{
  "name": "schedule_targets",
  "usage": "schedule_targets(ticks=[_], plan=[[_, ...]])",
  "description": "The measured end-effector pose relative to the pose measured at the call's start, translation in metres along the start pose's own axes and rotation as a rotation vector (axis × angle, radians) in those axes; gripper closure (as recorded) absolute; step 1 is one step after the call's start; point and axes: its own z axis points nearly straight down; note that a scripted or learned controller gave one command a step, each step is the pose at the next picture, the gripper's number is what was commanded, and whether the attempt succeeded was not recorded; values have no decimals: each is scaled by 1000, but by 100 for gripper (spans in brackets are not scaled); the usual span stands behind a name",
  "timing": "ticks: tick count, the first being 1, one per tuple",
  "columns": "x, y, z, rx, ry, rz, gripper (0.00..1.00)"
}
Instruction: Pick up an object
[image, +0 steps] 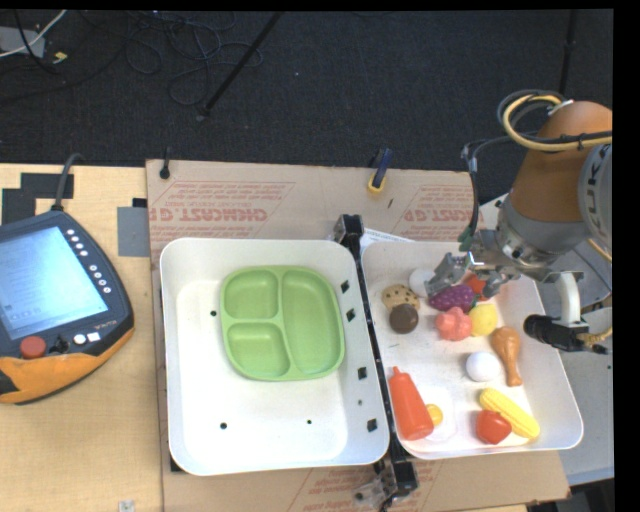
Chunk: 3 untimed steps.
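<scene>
Seen from above at a slant, a tabletop (80, 440) carries two shallow white bins side by side on a sheet of cardboard (260, 205). The left bin (200, 420) holds a light green divided plate (282, 323), lying flat near its middle. The right bin (565, 420) holds a scatter of toy food. A grey arm (560, 170) with an orange band reaches in from the right, and its gripper (462, 278) hangs low over the upper part of the right bin, right above a purple bunch of grapes (453, 297). Whether the fingers are open or closed, and whether they have hold of anything, cannot be told from here. Just below the grapes lie a pink piece (453, 324) and a yellow lemon (484, 319), touching. To their left are a speckled cookie (399, 296) and a brown ball (403, 319). A chicken drumstick (508, 354) and a white egg (482, 366) lie lower right. Near the front edge are an orange bottle (410, 402), a corn cob (508, 412) and a red piece (492, 427). A handheld control pad (55, 300) with a screen rests on the tabletop at far left.
</scene>
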Motion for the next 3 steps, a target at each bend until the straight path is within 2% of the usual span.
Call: schedule_targets(ticks=[2,3], plan=[[11,-2,88,-3,0,0,0],[12,-2,108,-3,0,3,0]])
